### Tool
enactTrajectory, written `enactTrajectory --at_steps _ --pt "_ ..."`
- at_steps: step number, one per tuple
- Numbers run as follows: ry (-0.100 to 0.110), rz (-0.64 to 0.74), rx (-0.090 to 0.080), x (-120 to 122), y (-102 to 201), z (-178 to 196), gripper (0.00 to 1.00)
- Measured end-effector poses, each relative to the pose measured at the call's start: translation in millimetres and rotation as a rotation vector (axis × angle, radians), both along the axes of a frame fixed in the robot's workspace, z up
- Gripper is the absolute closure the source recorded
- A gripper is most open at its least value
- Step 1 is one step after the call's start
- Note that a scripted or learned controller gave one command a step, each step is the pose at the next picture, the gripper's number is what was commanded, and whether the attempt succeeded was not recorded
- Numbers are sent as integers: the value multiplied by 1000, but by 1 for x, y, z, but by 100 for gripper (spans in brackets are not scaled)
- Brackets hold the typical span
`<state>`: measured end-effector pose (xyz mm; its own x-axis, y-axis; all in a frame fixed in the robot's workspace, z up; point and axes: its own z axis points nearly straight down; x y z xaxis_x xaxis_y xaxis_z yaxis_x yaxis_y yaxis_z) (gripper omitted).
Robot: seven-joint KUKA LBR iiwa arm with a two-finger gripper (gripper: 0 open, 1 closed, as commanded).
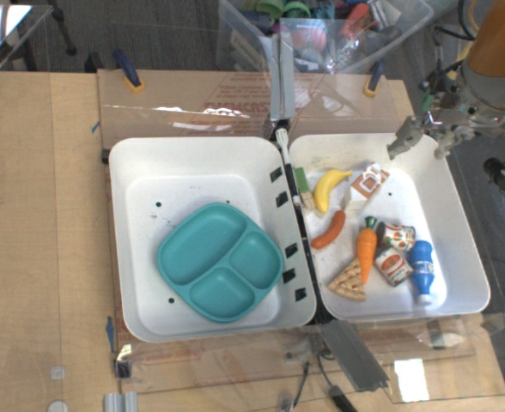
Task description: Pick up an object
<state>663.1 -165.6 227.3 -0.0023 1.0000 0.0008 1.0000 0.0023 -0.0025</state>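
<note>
- Approach is the step in hand, as I judge it: the gripper [422, 141] hangs above the far right corner of the right bin [469, 269], and nothing has been lifted yet.
- Fingers [401, 144] stand spread apart with nothing between them; one points toward the bin's back wall, the other sits nearer the arm's wrist.
- Things to pick all lie in the right bin: a curved yellow banana [328, 186] near the divider, a small white-and-orange carton [368, 182] just beside it, a red sausage [330, 229], an orange carrot [367, 247] with a green top, two small cans [395, 251], a blue-and-white bottle [422, 270] and a triangular pizza slice [349, 281].
- Surfaces look like smooth moulded plastic, glossy and probably slippery; the rounded toys may roll under a pinch.
- Left bin [124, 230] holds a teal divided plate [220, 261] with three shallow wells.
- Next move probably calls for dropping over one toy. The carton, nearest the gripper and flat-sided, seems the easier target; the carrot, cans and bottle crowd together and leave little room.
</note>
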Motion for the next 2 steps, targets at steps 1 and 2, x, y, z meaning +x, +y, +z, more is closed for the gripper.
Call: enactTrajectory --at_steps 1,2 --pt "-4 60 -1 -2 40 -123 0" --pt "-5 62 -2 -1 41 -113 100"
